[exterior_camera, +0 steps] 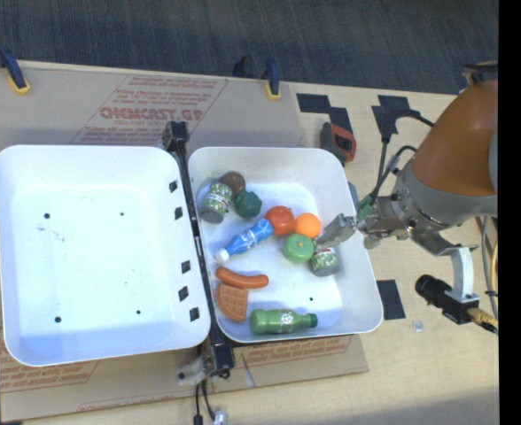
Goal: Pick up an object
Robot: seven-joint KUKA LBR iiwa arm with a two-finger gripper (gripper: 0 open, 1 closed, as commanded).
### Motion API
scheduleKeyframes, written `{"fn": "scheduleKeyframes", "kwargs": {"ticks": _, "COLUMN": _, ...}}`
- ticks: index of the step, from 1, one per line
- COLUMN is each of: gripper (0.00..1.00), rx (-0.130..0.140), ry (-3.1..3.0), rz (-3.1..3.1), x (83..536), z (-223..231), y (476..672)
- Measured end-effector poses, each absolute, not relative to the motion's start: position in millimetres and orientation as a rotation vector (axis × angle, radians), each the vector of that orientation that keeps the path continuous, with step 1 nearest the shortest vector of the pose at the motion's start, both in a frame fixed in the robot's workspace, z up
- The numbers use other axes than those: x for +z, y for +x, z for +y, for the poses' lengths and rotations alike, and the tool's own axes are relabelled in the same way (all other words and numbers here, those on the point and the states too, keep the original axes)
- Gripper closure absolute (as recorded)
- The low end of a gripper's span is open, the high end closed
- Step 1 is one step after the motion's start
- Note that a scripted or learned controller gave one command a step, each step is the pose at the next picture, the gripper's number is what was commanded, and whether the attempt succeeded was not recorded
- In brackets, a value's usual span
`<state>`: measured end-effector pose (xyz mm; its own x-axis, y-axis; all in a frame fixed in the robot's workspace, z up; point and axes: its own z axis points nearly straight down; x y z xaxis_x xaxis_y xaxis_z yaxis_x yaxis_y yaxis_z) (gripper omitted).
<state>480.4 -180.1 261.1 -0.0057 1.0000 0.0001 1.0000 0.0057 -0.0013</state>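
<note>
Bottle (283, 320) lies nearest the camera, green with a pale label, along the front wall of the right bin (364, 301), its long axis running left to right. Just behind it sit a waffle-like biscuit (233, 302) and a sausage (242, 279), close to the divider. Further in, a blue bottle (245, 239) lies on a slant, and right of it cluster a tomato (279, 220), an orange (307, 225) and a green fruit (299, 248). A small can (325, 260) rests just beside the green fruit, towards the right wall. At the back of the bin are another can (215, 202), a dark green lump (247, 204) and a brown ball (233, 182). The left bin (12, 237) is bare white.

The end effector (338, 231) reaches in from the right and hangs over the right bin, close above the small can and the green fruit. Whether it is open or closed cannot be told from here, and nothing is seen gripped. The small can is likely the nearest candidate, lying just forward and slightly left of the tip, so a short drop would probably meet it. The crowding of the fruit beside it could spoil the grasp.
</note>
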Motion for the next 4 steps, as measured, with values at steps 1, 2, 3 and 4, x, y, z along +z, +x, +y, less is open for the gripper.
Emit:
{"fn": "scheduleKeyframes", "kwargs": {"ticks": 1, "gripper": 0.0, "rx": 0.006, "ry": -2.209, "rz": -2.227, "x": 97.4, "z": -210.0, "y": 564.4}}
{"fn": "scheduleKeyframes", "kwargs": {"ticks": 2, "gripper": 1.0, "rx": 0.004, "ry": -2.209, "rz": -2.233, "x": 109.5, "z": -210.6, "y": 566.0}}
{"fn": "scheduleKeyframes", "kwargs": {"ticks": 3, "gripper": 0.0, "rx": 0.004, "ry": -2.209, "rz": -2.233, "x": 109.4, "z": -210.6, "y": 565.9}}
{"fn": "scheduleKeyframes", "kwargs": {"ticks": 4, "gripper": 0.0, "rx": 0.004, "ry": -2.212, "rz": -2.225, "x": 91.8, "z": -211.1, "y": 656.1}}
